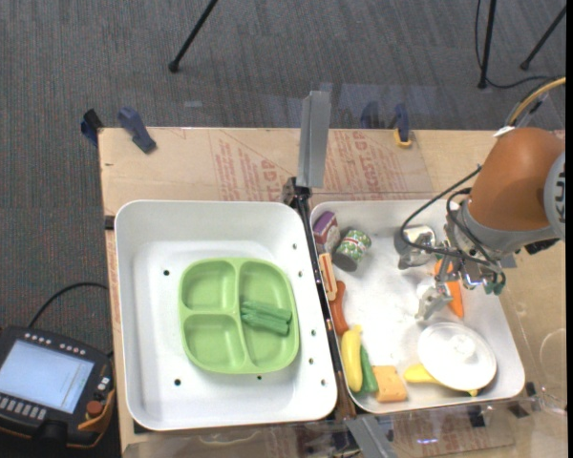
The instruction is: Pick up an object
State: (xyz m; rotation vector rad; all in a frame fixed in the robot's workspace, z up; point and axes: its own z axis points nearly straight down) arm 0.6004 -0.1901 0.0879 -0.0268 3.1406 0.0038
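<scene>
Jaws (pixel 437 299) are lowered over the carrot (pixel 456 297) in the right bin (pixel 512 342), their state unreadable; nothing judged lifted yet.

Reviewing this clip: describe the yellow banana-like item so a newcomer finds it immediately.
Look in the right-hand white bin, along its left wall near the front corner. The yellow banana lies there lengthwise, with a green vegetable against its right side. It is the long yellow piece; the orange block beside them is squarish.
</scene>
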